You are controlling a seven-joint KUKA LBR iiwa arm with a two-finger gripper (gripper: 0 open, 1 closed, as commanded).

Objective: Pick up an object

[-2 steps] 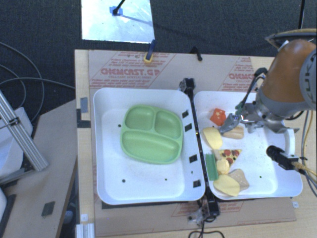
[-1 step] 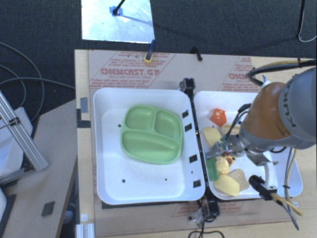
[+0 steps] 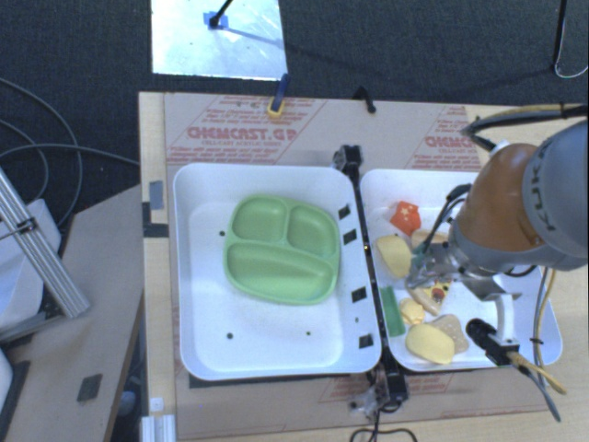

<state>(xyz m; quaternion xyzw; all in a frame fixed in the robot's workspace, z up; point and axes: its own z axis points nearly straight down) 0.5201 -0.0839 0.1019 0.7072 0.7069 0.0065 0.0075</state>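
The gripper (image 3: pixel 425 273) is lowered among toy foods in the right bin (image 3: pixel 543 343); jaw state cannot be told, and nothing is seen lifted.

Worktop (image 3: pixel 110 247): pale wood, set at slant. Printed cardboard sheet (image 3: pixel 239 132) lies flat on it, red lettering. Two shallow white bins rest on cardboard, touching side by side: left bin (image 3: pixel 198 339), right bin (image 3: pixel 377 187). Row of black clips (image 3: pixel 354 238) along shared edge. Small grey tab (image 3: pixel 89 388) near worktop's front left corner.
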